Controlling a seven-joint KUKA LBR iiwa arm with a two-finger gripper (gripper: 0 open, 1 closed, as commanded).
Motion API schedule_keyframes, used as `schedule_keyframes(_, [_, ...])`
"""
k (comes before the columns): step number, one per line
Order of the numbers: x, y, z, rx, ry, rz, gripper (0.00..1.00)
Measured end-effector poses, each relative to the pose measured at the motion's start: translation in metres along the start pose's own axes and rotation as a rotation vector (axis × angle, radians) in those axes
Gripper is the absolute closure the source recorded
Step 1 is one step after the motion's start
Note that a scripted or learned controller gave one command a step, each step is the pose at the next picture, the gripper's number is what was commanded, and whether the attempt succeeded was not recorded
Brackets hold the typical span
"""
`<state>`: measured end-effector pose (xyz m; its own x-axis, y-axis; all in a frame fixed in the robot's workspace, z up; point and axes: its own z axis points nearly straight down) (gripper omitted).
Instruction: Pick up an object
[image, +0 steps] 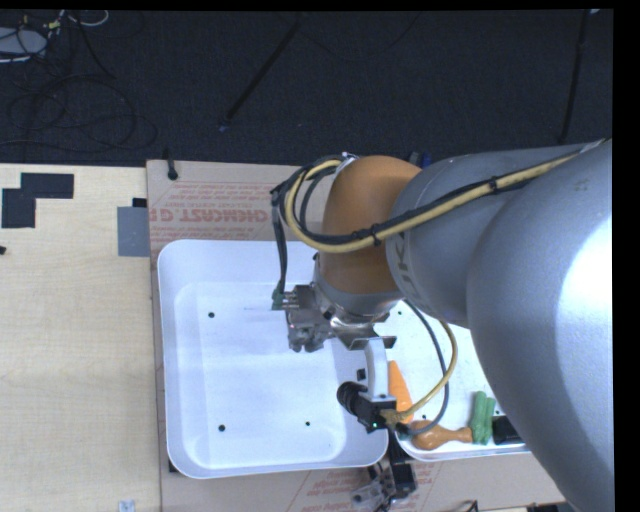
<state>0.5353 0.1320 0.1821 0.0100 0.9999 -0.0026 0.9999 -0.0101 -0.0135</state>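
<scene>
Lying in the right bin (450, 452), toward the view's lower edge: an orange carrot-like piece (398, 384), a green piece (483, 418) and an orange-brown piece (442, 436), sitting near one another and partly hidden by the arm. Hanging over the left bin (172, 300), close to its right wall and apart from those pieces: the gripper (303, 325), pointing down beneath the orange band (350, 215). Showing nothing held; not revealing whether open or closed from this angle. Looping round the wrist: yellow and black cables (300, 225). Reaching in from the right and covering most of the right bin: the grey arm (520, 260).
</scene>
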Motion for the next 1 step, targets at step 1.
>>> schedule_keyframes(1, [0.0, 0.0, 0.0004, 0.0, 0.0, 0.002, 0.0])
